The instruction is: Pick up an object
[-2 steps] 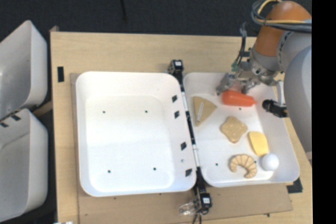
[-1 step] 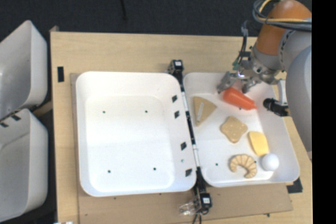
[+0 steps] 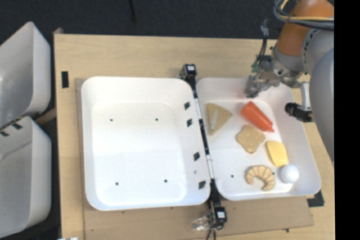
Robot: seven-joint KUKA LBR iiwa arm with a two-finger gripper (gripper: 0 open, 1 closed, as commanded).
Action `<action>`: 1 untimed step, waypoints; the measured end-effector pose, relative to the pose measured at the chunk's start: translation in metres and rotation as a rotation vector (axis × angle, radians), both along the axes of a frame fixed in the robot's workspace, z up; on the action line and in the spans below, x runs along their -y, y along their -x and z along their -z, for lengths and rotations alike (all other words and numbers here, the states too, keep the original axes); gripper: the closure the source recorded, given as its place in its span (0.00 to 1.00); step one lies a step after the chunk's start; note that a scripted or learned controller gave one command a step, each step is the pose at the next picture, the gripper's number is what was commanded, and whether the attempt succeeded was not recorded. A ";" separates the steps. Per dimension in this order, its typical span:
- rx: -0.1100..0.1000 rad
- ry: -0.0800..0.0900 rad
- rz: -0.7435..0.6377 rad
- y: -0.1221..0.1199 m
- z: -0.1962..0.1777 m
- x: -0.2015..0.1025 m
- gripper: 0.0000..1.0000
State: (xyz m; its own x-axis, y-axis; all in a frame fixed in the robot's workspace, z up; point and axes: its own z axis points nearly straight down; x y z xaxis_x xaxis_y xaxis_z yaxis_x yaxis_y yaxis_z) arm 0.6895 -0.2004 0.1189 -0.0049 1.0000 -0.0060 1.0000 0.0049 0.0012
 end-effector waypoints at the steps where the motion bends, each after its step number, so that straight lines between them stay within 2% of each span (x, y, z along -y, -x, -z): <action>1: -0.005 -0.005 0.008 0.114 -0.019 -0.007 1.00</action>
State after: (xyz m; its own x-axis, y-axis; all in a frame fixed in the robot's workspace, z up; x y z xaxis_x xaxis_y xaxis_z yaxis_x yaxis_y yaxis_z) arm 0.5758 -0.1936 0.1384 0.0035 1.0000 -0.0006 1.0000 -0.0035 -0.0041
